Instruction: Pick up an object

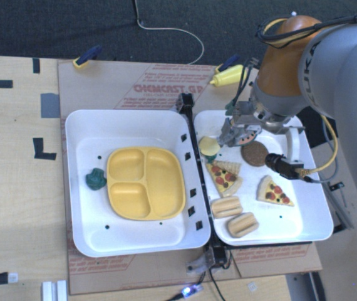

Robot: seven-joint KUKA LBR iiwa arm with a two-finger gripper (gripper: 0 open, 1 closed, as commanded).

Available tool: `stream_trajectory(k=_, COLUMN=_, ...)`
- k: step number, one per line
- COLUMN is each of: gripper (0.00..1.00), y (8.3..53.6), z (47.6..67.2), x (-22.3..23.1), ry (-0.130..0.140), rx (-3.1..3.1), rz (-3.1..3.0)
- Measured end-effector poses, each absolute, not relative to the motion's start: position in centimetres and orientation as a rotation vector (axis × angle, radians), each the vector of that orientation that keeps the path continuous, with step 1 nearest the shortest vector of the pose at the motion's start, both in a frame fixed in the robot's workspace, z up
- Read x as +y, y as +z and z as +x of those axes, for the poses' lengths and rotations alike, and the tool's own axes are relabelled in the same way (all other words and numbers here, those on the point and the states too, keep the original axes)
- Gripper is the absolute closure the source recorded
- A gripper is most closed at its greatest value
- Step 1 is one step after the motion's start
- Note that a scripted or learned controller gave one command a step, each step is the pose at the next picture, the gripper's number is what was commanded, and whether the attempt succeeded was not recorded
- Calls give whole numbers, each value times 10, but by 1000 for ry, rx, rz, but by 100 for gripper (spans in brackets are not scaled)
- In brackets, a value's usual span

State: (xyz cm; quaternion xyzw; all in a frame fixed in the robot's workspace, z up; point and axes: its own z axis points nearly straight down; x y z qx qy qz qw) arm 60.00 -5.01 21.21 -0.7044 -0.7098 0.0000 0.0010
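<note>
- Currently the gripper (233, 132) sits low in the right bin (310, 227), at its upper-left part, just beside the yellow-green round piece (208, 146).
- Can't tell whether it is apart or together: wrist and cabling block the tips.
- Nothing visibly held, so I judge the pick as not done; approach looks made, grasp and lift are left.
- Likely target: the yellow-green round piece, near the divider between the bins.
- Right bin also has a brown cookie (253, 153), two pizza slices (225, 175) (274, 192) and two hot dog buns (225, 206) (242, 224), all lying flat.
- Left bin (81, 215) holds a yellow divided plate (146, 183) and a small green lump (95, 179) just beside the plate's left edge.
- Risk: the target is close to the bin wall.
</note>
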Motion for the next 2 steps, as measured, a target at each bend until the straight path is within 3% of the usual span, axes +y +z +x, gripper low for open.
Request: stream_trajectory(k=2, gripper=100, y=234, z=600, x=44, ry=0, rx=-2227, rz=-2213)
